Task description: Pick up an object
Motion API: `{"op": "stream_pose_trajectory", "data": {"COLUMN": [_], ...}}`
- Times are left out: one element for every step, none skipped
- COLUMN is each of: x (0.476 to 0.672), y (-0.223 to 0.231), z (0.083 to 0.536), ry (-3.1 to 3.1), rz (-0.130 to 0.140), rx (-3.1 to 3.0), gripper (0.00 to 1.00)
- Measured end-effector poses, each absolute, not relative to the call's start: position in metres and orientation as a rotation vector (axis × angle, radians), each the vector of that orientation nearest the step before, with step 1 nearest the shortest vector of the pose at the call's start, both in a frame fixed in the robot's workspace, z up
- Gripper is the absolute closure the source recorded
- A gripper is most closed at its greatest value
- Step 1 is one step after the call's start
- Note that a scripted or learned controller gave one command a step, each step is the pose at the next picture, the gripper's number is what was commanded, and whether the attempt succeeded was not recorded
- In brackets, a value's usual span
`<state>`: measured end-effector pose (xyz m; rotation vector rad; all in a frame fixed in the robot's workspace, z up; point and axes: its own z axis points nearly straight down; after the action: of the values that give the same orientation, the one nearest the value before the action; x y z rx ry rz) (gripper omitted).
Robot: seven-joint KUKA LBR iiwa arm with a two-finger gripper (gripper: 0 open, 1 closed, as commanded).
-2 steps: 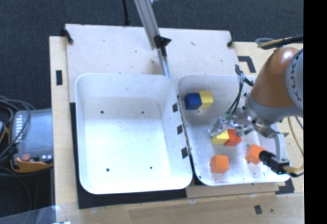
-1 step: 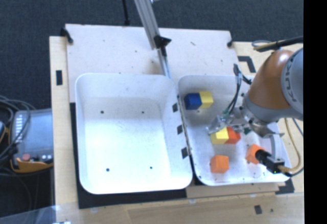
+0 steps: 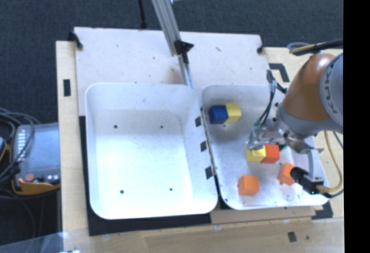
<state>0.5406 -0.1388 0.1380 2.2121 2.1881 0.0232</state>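
In the right bin (image 3: 231,203), my gripper (image 3: 258,141) hangs low directly over a block that is yellow on the left and orange on the right (image 3: 263,154). The gripper's lower end meets the block's top edge, and contact cannot be judged from this angle. A blue and yellow block (image 3: 224,113) lies toward the bin's far left. An orange cube (image 3: 248,185) rests near the front wall. Another orange piece (image 3: 285,174) sits to the right of it, partly covered by the wrist.
The left bin (image 3: 92,130) stands beside the right one, sharing a divider with black clips (image 3: 203,145). A slanted aluminium post (image 3: 165,9) rises from the back of the bench. The grey arm with its orange band (image 3: 309,87) covers the right bin's far right side.
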Motion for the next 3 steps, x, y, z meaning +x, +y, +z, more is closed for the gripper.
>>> {"op": "stream_pose_trajectory", "data": {"x": [0.552,0.55,0.551], "y": [-0.141,-0.135,-0.136], "z": [0.191,0.239,0.294], "ry": [2.221,2.222,2.221], "rz": [0.003,0.005,0.006], "rx": [2.214,2.212,2.212], "gripper": [1.0,1.0,1.0]}}
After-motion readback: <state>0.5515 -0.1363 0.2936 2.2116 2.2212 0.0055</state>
